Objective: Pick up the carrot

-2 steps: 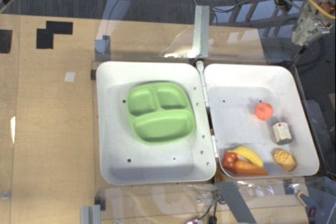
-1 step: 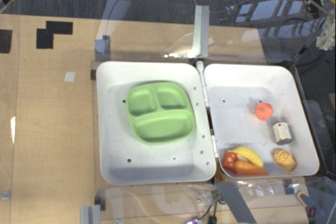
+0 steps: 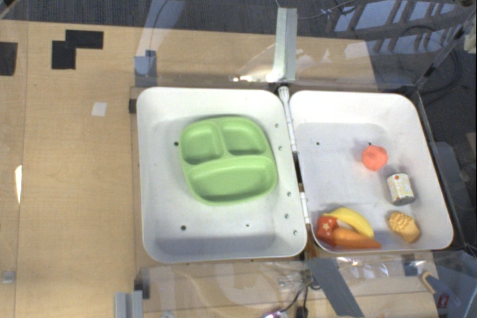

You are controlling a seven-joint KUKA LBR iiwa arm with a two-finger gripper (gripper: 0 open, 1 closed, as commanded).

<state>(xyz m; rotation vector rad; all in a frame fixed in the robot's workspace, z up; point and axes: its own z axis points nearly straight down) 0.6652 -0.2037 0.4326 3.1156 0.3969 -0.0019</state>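
The carrot (image 3: 354,239), orange and lying flat, rests in the front left corner of the right bin (image 3: 335,123). A yellow banana (image 3: 352,220) lies just behind it, touching it, and a red strawberry-like fruit (image 3: 326,224) sits at its left end against the bin wall.
The left bin (image 3: 160,234) holds a green divided plate (image 3: 226,159). In the right bin are also an orange-red round fruit (image 3: 375,156), a small white can (image 3: 401,188) and a yellow-brown pastry-like piece (image 3: 403,226). A metal post (image 3: 286,41) stands behind the bins.
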